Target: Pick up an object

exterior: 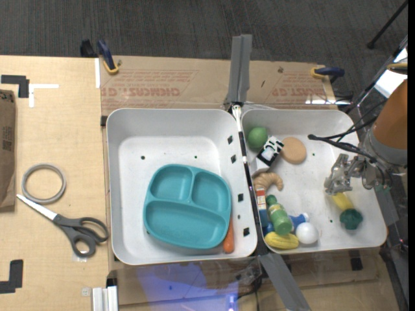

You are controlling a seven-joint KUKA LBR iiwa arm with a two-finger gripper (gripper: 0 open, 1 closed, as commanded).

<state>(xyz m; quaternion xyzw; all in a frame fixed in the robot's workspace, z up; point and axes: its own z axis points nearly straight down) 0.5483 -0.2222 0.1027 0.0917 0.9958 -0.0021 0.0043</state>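
Camera view: slanted look down on two white bins.
Target candidates: right bin [363,238] holds a yellow piece [341,201] with a dark green piece [351,219] just beside it, near the right wall.
Gripper [338,179]: low over the right bin, just above the yellow piece; cannot tell its opening or whether it has hold of anything.
Other right-bin items: green ball [257,136], tan disc [294,150], green bottle [279,216], white ball [307,232], banana [281,241].
Left bin [123,173]: teal divided plate [189,206], carrot [228,238] at its edge.
Bench: scissors [68,225], tape ring [43,182].

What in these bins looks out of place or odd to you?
One thing: a carrot lies wedged between the teal plate and the wall of the left bin, apart from the other toy foods heaped in the right bin. The plate also sits slightly askew. Nothing looks spilled or broken.
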